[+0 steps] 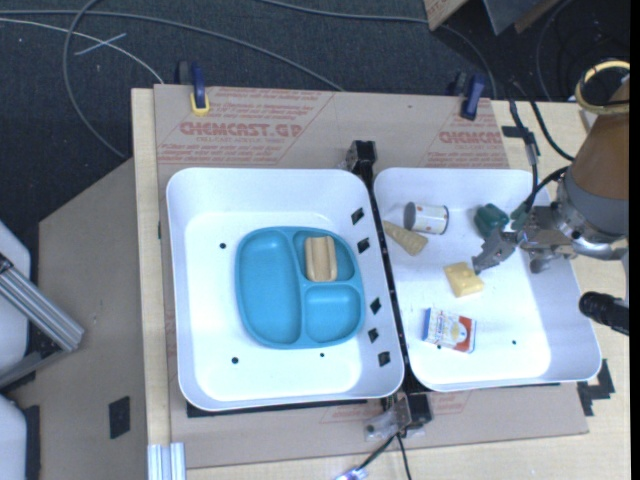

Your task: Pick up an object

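The desk [250, 118] is lying under me, a brown board carrying two white bins side by side. In the left bin [200, 348], a blue divided tray [270, 288] is sitting near the middle, and a tan block [320, 258] is resting in its upper right compartment. A row of small black clips is running down the seam between the bins.

In the right bin [520, 353], a pale wedge [404, 237] is lying near the left wall, with a small white cylinder [430, 218] on its side just above and to the right of it. Lower down, a small red, white and blue packet [448, 329] is lying flat. A yellow sponge-like cube [464, 280] is sitting between the packet and me. A dark green object [490, 218] is lying just up and left of my wrist.

I am reaching in from the right, and my gripper [492, 256] is hovering just above and right of the yellow cube, its dark fingers pointing down and left. Nothing is showing between them, and I cannot tell whether they are apart or together.
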Controlling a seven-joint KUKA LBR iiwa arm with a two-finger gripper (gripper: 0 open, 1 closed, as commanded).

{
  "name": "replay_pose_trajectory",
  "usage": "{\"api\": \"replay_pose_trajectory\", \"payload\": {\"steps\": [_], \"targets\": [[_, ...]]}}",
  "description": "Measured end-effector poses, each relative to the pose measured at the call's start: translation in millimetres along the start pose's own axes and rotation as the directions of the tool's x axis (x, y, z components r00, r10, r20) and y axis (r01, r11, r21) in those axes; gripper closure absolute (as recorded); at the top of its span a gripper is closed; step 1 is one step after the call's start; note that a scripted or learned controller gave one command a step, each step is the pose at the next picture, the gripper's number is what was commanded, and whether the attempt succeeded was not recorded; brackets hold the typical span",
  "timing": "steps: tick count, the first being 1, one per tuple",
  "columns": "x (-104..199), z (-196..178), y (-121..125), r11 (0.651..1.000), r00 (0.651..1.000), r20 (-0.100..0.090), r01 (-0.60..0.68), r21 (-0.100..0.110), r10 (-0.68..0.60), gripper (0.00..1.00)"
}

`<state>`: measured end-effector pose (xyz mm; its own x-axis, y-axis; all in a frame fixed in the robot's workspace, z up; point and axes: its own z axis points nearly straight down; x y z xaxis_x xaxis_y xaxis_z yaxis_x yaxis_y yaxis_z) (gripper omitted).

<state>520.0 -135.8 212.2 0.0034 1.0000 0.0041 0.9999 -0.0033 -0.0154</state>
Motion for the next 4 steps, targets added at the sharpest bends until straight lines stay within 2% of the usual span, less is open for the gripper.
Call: {"api": "replay_pose_trajectory", "payload": {"steps": [1,2,3,4], "targets": [[0,-7,3,1.000,1.000,0.003,0.004,-0.014,-0.004,0.00],[-3,47,13,1.000,1.000,0.002,0.003,-0.010,-0.003,0.00],[-13,100,10,1.000,1.000,0.001,0.002,-0.008,-0.002,0.00],[-12,129,10,1.000,1.000,0.002,0.003,-0.011,-0.003,0.00]]}}
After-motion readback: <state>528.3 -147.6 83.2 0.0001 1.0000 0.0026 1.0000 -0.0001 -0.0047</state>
